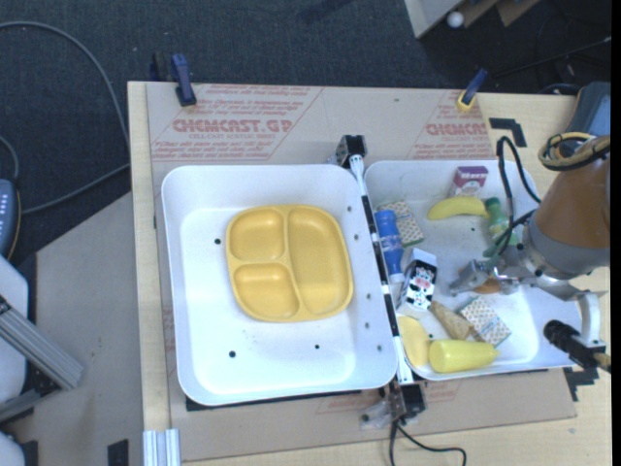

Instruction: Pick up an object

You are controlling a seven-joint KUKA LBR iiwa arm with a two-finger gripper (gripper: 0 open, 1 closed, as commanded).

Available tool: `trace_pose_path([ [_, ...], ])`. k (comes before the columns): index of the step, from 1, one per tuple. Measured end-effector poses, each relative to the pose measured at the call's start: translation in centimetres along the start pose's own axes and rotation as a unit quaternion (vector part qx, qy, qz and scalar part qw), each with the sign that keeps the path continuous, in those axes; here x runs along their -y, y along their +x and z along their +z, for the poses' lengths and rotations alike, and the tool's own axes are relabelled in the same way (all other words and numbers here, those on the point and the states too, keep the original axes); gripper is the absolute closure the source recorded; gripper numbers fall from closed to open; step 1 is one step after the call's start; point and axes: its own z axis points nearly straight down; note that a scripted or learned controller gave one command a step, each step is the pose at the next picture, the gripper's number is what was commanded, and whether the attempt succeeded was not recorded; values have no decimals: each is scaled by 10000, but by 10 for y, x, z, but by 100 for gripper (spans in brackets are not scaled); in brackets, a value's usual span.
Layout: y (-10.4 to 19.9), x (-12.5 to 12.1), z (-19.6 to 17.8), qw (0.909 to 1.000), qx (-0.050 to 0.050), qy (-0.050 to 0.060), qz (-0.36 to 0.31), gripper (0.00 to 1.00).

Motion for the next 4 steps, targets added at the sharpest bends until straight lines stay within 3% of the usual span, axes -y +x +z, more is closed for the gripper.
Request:
trace_pose_path([
  [1, 0, -43, -1, 10000, 8, -17, -8, 0],
  [2, 0, -21, 0, 10000, -1, 2, -4, 0],
  [3, 0, -22, -10, 10000, 3, -7, 0, 100],
  [4, 0, -22, -10, 10000, 1, -6, 0, 0],
])
